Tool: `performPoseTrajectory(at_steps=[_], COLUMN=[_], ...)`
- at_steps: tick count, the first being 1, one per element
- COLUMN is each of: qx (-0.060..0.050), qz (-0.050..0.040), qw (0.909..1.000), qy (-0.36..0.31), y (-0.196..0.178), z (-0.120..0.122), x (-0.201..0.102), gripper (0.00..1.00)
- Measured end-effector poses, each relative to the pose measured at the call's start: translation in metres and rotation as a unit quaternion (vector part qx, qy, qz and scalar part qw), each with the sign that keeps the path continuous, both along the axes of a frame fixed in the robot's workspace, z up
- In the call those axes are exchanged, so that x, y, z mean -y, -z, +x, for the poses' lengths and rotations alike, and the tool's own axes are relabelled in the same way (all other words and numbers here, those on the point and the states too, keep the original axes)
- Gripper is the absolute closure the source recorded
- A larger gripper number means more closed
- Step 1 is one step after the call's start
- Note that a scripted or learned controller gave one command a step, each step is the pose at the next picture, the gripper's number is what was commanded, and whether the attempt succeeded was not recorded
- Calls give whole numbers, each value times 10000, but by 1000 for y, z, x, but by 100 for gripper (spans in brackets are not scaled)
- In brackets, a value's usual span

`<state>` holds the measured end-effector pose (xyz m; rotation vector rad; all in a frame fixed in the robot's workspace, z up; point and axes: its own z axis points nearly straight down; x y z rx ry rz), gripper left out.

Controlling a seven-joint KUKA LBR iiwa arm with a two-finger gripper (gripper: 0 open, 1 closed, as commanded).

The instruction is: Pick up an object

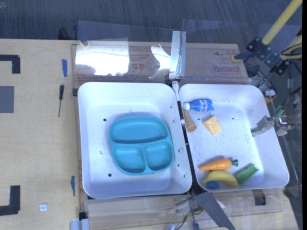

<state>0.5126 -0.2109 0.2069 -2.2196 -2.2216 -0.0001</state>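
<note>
A pale wooden bench (33, 143) is spreading across the nine o'clock side, carrying black corner marks (12, 63), strips of blue tape (64, 67) and a thin dark screwdriver (60, 99). Toward twelve o'clock, dark blue-grey carpet (144, 4) is running along the whole top edge. Just below it, a clear plastic sheet (124, 56) is catching bright glare from overhead light, lying over brown cardboard (211, 61). At one o'clock a yellow pole (285, 16) is slanting inward.

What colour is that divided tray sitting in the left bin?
The divided tray is light blue, almost turquoise, seen plainly in the camera view looking down on the left bin.
</note>
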Motion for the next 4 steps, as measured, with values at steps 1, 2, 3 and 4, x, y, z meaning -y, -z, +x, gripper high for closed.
performPoseTrajectory(at_steps=[1,2,3,4], qx=[-32,45,66,72], qz=[13,-12,-15,12], qw=[9989,9996,9996,10000], qy=[465,288,283,27], y=[73,119,108,15], z=[29,84,85,103], x=[-67,-112,-112,-184], gripper=[0,0,100,100])
